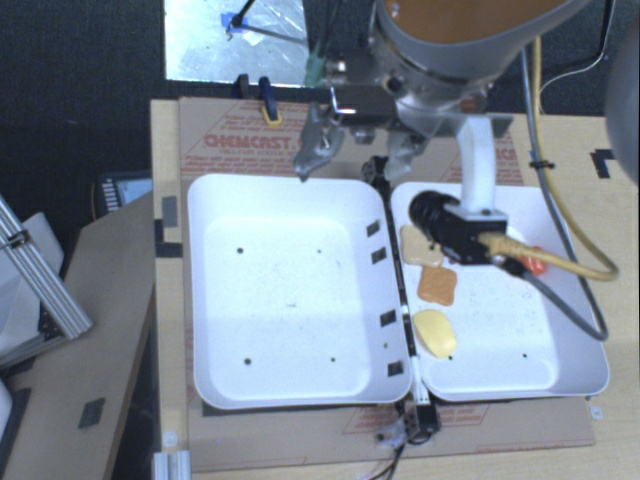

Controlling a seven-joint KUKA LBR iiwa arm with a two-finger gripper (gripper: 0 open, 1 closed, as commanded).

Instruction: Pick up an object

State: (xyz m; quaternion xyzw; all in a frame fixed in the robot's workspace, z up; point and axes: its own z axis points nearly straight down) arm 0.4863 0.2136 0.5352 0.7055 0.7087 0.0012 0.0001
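Note:
The right bin (560,368) holds a yellow oval piece (435,333), an orange-brown square piece (437,285) and a pale tan piece (413,242), all near its left wall. A small orange-red object (534,261) lies further right, partly behind a cable. My gripper (360,156) hangs high over the back edge where the two bins meet. It is open, with its fingers (318,151) spread wide and nothing between them. The arm's grey and orange body covers the top of the view.
The left bin (215,368) stands beside the right one, joined by a row of black clips (392,318). A black cylinder on a white bracket (452,224) and a yellow hose (570,258) hang over the right bin's back half. A blue clamp (268,98) sits behind the bins.

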